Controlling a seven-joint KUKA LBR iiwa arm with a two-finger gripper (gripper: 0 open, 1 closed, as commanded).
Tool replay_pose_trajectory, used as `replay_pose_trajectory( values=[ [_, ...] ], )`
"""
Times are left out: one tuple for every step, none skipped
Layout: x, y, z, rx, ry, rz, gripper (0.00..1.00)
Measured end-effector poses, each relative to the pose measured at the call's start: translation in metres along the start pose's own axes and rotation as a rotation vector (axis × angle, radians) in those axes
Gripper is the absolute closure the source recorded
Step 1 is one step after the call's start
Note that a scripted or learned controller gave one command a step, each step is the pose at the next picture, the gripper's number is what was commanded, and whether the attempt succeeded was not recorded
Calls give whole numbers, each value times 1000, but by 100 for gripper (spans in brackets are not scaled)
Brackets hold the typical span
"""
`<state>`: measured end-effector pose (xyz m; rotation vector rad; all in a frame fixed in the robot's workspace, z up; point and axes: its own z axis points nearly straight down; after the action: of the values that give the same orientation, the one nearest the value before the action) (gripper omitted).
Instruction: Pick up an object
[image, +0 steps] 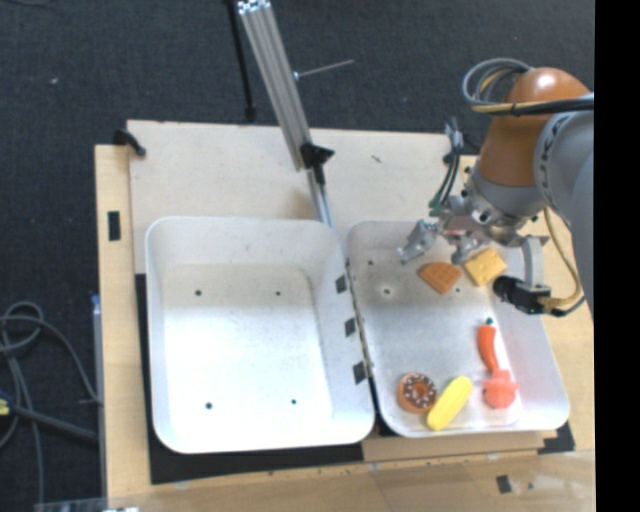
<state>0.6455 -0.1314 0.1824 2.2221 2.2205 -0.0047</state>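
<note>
The right bin holds several small items. An orange biscuit-like piece and a tan square cracker lie near its far edge. A carrot points at a red-orange piece by the right wall. At the near edge sit a yellow banana-shaped piece and a chocolate doughnut. My gripper hangs open over the far edge of this bin, just beyond the two crackers, with nothing between its spread fingers.
The left bin stands beside the right one, sharing a middle wall with small black clips. A slanted aluminium post rises behind the bins. Cables trail from the wrist at the right.
</note>
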Motion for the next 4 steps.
replay_pose_trajectory(
  values=[
    [0,0,63,2,0,3,0],
    [-4,2,76,-10,-5,7,0],
    [-5,4,63,-15,-5,11,100],
    [-8,11,-1,-10,0,4,100]
  ],
)
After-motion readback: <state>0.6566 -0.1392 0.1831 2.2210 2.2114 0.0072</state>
